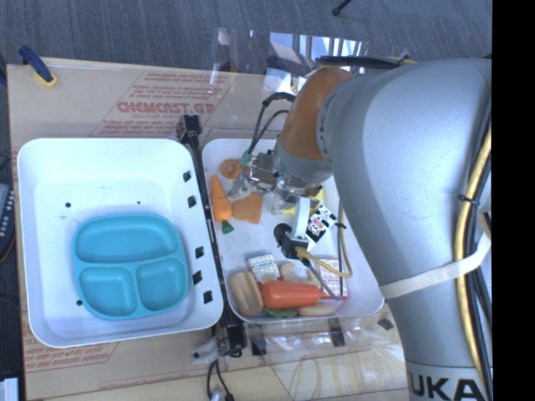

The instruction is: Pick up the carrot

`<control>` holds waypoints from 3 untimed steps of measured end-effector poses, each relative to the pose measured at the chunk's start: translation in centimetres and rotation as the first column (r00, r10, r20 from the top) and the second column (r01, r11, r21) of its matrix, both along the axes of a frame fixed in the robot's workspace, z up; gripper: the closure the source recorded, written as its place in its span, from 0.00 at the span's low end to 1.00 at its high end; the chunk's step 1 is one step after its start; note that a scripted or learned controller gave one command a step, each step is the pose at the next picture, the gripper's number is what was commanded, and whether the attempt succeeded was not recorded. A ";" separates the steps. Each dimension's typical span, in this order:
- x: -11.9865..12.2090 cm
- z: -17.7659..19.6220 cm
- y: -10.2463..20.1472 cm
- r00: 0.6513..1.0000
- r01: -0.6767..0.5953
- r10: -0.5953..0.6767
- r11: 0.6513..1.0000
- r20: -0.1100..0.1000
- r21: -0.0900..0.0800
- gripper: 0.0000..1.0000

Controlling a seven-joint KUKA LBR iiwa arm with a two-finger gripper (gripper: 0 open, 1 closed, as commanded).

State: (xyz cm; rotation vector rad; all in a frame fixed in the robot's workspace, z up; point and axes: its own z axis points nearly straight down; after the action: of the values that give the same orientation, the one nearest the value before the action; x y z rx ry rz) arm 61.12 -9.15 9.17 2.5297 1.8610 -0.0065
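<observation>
The carrot (219, 199) is a slim orange toy with a small green tip at its near end. It lies along the left wall of the right bin (361, 306), pointing toward the back. My gripper (256, 176) hangs low over the back of that bin, just right of the carrot's far end and above an orange wedge (247, 210). The wrist and the orange band hide most of the gripper, and nothing shows between its fingers.
An orange ring slice (230, 169) lies behind the carrot. At the bin's front are a bread roll (244, 291), a fat red-orange vegetable (289, 293) and a small box (262, 266). The left bin (50, 161) holds a blue divided plate (129, 264).
</observation>
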 end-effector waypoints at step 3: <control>-2.7 -0.1 -0.1 0.982 0.190 -0.190 0.982 -0.006 0.003 0.00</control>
State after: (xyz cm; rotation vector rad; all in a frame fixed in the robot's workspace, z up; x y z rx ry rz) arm 58.46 -9.26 9.02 2.7018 1.6139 -0.0097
